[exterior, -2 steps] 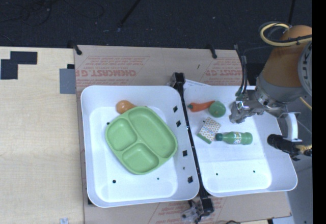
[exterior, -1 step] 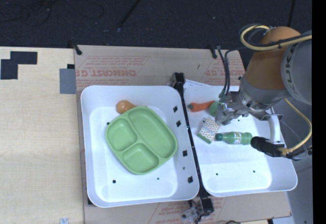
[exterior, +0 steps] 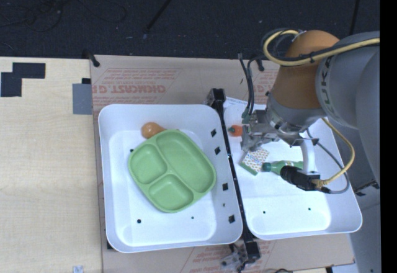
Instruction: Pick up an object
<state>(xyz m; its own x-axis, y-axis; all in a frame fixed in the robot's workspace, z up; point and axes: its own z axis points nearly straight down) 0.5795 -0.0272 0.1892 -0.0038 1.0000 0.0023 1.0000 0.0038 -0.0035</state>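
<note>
So what you've got in the right bin (exterior: pixel 310 219) is three small things I can count: a little packet with a checkered or patterned face (exterior: pixel 255 160), a green bottle-shaped thing (exterior: pixel 282 166) lying on its side just right of that packet, and a small orange bit (exterior: pixel 235 131) up and left of the packet, near the divider between the two bins. The packet sits in the bin's upper left part, tilted, and the green item looks like it touches or nearly touches the packet's right corner; too small for me to call it.

Your gripper (exterior: pixel 255 141) is hanging right over the packet's top edge, coming down out of the grey arm (exterior: pixel 347 79) with the orange band (exterior: pixel 304 73). Honestly, you can't tell from this angle if the fingers are apart or together, or whether they touch the packet at all, since the wrist body and cables clutter that spot. Nothing is visibly pinched between them.

Going left from the packet, across the divider, the left bin (exterior: pixel 118 216) has two things: one green three-compartment plate (exterior: pixel 172 170) lying flat in the middle, and one orange ball-like item (exterior: pixel 150 129) touching that plate's upper left rim.
</note>
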